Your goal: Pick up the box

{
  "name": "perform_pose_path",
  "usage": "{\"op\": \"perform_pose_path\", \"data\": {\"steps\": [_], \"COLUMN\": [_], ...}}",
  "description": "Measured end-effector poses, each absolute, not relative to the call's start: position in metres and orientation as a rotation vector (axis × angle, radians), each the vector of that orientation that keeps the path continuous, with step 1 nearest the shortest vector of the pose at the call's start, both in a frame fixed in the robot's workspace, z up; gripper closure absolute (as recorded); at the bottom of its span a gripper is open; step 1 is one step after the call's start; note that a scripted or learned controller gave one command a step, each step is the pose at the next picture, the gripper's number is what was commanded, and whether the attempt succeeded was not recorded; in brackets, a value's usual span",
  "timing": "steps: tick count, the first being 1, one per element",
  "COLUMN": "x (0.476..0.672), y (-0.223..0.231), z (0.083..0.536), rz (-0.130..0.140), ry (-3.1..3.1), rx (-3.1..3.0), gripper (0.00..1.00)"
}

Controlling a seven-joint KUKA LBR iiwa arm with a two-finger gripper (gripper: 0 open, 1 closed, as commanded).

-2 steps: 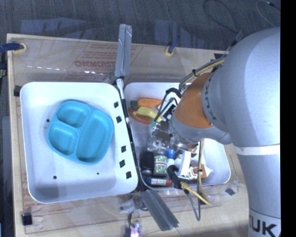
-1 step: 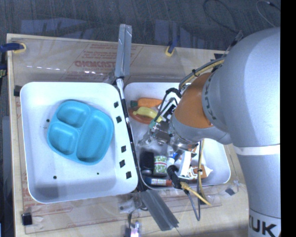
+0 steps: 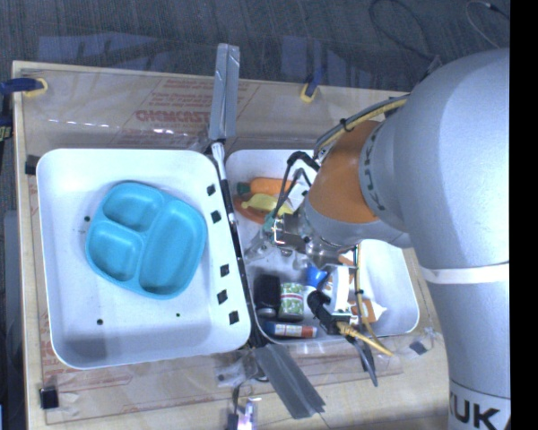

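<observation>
A small green and white box (image 3: 292, 299) lies near the front of the right bin (image 3: 396, 287), just left of the arm's wrist. My gripper (image 3: 285, 244) reaches down into the middle of this bin, a little behind the box and above the clutter. The wrist with its orange band hides much of it, and nothing shows held in it.
A black block (image 3: 266, 294) lies against the box's left side, and a red and black pen (image 3: 290, 331) lies in front of it. An orange item (image 3: 265, 186) and a yellow-green one (image 3: 255, 205) sit at the bin's back. The left bin (image 3: 63, 312) holds a blue divided plate (image 3: 146, 237).
</observation>
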State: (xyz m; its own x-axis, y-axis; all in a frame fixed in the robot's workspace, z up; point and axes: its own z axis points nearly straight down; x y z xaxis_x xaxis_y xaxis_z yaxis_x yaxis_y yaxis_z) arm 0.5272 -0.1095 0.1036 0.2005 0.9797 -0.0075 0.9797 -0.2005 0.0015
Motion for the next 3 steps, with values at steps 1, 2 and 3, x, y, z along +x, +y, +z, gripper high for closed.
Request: {"op": "perform_pose_path", "data": {"steps": [1,2,3], "x": [0.5621,0.562,0.562], "y": [-0.1214,-0.1202,-0.1203], "z": [0.0948,0.104,0.104], "rz": [-0.002,-0.004,-0.004], "ry": [2.205,2.211,2.211], "rx": [2.238,2.235,2.235], "gripper": [0.0,1.0,0.0]}}
